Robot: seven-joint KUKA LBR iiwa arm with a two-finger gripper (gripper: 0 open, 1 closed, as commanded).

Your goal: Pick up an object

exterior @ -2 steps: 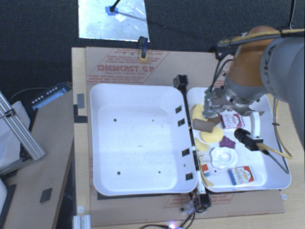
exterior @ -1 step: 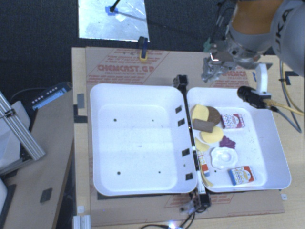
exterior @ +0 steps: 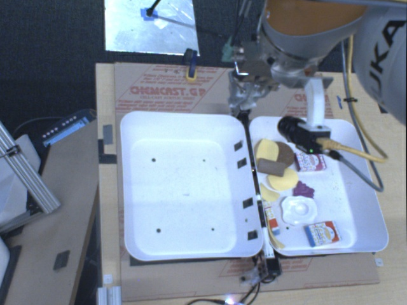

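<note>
Dark carpet-like flooring surrounds my worktop, which is covered with a brown cardboard sheet printed in red lettering. Two shallow white bins sit side by side on it. My left bin shows a smooth plastic floor with a few small dark dots, and black clips line its right wall where it meets the right bin.

All the candidate objects lie in the right bin, crowded toward its left half. I see a pale yellow rounded piece with a brown block lying against it, and a flat yellow disc just below. Beside that is a small purple crumpled thing, then a white, glossy rounded item nearer the front. A small carton with red and white print sits by the brown block, and a blue and orange packet lies flat near the front wall.

My arm comes in from the top right, grey with an orange band. The pincer hangs over the rear edge where the two bins meet, above the cardboard; I cannot tell how it stands, and I see nothing held in it. A black cylindrical unit with a yellow cable hangs over the right bin's back area.

A shiny metal plate lies on the floor beyond the worktop.
</note>
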